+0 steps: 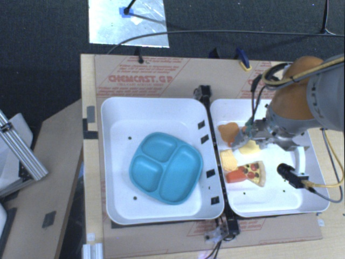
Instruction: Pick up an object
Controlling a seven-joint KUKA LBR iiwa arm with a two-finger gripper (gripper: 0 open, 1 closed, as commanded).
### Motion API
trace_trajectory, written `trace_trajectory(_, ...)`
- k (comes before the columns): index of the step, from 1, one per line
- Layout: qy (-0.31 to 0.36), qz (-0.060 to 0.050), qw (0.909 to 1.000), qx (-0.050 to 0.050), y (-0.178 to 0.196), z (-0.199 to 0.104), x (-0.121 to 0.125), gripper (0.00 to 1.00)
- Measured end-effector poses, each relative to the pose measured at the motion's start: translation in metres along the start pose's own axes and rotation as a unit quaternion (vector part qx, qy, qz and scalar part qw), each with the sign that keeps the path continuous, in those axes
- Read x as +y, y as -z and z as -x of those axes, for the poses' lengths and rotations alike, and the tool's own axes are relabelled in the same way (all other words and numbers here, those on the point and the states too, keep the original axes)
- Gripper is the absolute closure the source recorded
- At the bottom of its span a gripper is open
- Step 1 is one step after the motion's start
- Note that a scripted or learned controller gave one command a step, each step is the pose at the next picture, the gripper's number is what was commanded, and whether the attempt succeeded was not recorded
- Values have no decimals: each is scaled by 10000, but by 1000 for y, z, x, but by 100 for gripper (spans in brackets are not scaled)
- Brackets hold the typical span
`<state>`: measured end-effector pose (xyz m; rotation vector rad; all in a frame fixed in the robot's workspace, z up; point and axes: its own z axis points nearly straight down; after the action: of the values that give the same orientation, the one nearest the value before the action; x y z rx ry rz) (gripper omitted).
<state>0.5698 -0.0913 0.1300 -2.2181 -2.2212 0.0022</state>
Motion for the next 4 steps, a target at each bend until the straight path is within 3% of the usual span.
trace_trajectory(1, -3, 27, 10000, -7, 13, 1, 1, 100)
trace_trajectory(3, 20, 58, 10000, -12, 142, 2, 10, 100)
trace_trajectory(4, 22, 41, 10000, -8, 170, 2, 11, 100)
